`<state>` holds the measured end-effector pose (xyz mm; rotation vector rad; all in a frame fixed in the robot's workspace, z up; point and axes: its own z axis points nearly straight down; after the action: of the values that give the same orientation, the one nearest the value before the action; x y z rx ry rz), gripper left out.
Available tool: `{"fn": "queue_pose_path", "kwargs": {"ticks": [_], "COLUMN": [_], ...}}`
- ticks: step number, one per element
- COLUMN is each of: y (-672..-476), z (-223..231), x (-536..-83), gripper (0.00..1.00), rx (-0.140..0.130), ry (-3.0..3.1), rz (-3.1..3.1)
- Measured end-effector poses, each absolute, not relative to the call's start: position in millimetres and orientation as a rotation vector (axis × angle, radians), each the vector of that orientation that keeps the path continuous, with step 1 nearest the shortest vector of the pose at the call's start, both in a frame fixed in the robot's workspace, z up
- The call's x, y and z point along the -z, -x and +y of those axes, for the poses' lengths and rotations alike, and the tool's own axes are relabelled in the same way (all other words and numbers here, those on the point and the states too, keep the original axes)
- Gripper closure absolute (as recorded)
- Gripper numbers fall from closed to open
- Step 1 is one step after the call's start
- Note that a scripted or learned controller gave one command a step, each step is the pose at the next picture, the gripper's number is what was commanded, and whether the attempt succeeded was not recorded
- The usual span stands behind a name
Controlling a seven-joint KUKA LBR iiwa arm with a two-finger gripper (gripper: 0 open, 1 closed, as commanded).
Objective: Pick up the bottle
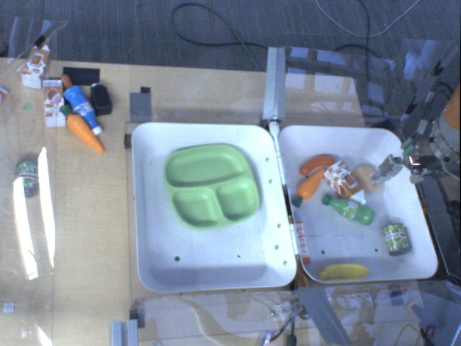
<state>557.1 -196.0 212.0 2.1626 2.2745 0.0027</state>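
The pale wooden worktop [187, 96] runs under everything, its left stretch covered by a clear sheet that throws long white glare streaks. On it sit two shallow white bins with rounded corners, side by side. The left bin [209, 265] holds a smooth green divided tray [212, 184], moulded with one long compartment above two smaller ones. The right bin [414, 258] carries the small items.

The arm [450, 114] enters at the right edge, mostly cut off, with only a sliver of its orange band visible. Its gripper [392, 167] hangs over the right bin's upper right part, near a pale tan rounded object [366, 176]; it is blurred and small, so whether it is spread or closed cannot be told.

The bottle [348, 208], green plastic with a white label, lies on its side near the middle of the right bin, apart from the gripper. Just above it sits a crinkled red-and-white packet [341, 179], with an orange carrot-like piece [310, 184] and an orange sausage shape [318, 163] to its left. A yellow banana [343, 271] lies by the bin's front wall, and a small green-labelled can [395, 238] stands toward the lower right.

On the worktop's far left lie a blue bottle [81, 109], a carrot [85, 133], small cartons [52, 101] and a black block [101, 98].
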Motion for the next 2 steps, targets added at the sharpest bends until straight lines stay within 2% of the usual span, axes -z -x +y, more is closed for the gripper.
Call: {"fn": "queue_pose_path", "kwargs": {"ticks": [1, 2], "y": [-556.5, -545.7], "z": [-152, -185], "x": [-106, -100], "gripper": [0.00, 0.00], "rx": [-0.024, -0.031], "ry": [-2.080, -2.104], "rz": [2.322, 2.295]}}
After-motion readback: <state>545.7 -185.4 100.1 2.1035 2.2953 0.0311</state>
